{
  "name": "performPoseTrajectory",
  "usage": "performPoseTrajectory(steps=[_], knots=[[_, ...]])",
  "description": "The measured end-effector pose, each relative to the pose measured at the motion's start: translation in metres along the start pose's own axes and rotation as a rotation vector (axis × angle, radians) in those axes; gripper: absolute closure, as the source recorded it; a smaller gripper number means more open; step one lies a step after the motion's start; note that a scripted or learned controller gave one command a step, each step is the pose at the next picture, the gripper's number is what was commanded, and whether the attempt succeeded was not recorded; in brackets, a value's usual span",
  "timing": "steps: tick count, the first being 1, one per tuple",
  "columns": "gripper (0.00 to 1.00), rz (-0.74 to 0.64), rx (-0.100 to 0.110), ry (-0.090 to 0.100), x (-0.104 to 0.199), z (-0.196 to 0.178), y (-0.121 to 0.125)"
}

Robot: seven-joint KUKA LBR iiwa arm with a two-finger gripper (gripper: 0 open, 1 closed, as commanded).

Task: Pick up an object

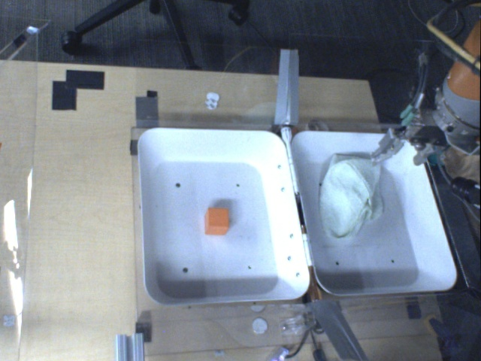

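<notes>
- The arm (460, 100) comes in at the upper right of the frame, its orange band near the right edge.
- The pincer (385, 147) sits over the upper right corner of the right bin (428, 269), tilted down and to the left.
- Its tip meets the upper right edge of a pale cloth (346, 198); that edge is lifted into a thin, see-through flap that rises toward the tip.
- Whether the pincer is clenched on the flap or released, I cannot tell: the tip is too small and blurred.
- The cloth is a whitish bundle lying in the left half of the right bin, near the divider between the bins; most of it rests on the bin floor.
- An orange cube (217, 221) lies alone near the middle of the left bin (161, 277), well apart from the pincer.
- The two bins lie side by side on the light wooden counter (75, 224), touching along a metal rail (286, 89) that runs up toward the top of the frame.
- Black tape marks (75, 87) sit on the counter at the upper left.
- The legs of a chair base (158, 2) show on the dark floor at the top of the frame.
</notes>
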State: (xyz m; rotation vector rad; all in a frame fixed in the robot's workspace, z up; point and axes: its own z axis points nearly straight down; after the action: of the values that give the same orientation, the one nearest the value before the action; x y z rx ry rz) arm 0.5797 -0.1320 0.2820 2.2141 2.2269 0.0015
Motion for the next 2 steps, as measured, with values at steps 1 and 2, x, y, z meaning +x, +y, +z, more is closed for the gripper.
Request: performPoseTrajectory(steps=[1,2], knots=[[0.00,-0.264,-0.001,0.000,0.011,0.167,0.039],[1.00,-0.266,-0.006,-0.001,0.013,0.155,0.041]])
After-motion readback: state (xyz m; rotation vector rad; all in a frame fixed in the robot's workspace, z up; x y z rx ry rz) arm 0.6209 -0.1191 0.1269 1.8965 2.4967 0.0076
